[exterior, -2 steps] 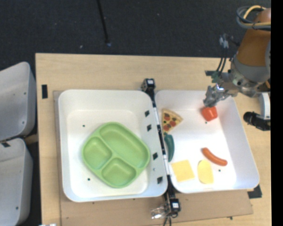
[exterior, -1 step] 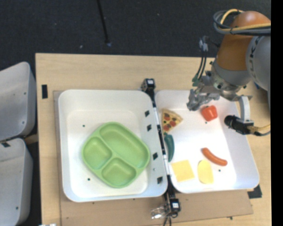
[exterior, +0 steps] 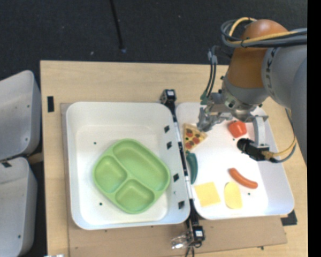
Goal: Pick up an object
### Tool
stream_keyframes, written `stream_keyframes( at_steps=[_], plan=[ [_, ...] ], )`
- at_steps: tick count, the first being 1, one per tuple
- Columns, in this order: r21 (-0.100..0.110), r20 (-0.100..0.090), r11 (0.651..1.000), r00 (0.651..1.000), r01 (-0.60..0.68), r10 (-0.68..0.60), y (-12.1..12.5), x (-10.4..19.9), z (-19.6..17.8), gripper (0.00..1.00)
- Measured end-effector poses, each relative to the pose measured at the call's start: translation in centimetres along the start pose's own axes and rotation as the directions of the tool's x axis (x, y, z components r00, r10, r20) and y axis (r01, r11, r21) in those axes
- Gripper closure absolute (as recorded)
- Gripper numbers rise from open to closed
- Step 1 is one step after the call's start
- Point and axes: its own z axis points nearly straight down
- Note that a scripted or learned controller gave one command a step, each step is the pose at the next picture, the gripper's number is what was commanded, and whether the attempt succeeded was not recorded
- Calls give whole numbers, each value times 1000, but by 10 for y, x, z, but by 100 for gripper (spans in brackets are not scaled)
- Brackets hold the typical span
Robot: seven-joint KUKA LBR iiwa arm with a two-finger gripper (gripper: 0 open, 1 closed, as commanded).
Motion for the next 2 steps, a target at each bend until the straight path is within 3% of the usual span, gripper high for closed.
stream_keyframes(
  at_steps=[1, 2],
  plan=[
    [0, 0, 1000, 1000, 0, 0, -20, 48, -6, 100],
    [-1, 0, 1000, 1000, 3, -3, -22, 109, -6, 100]
  ],
)
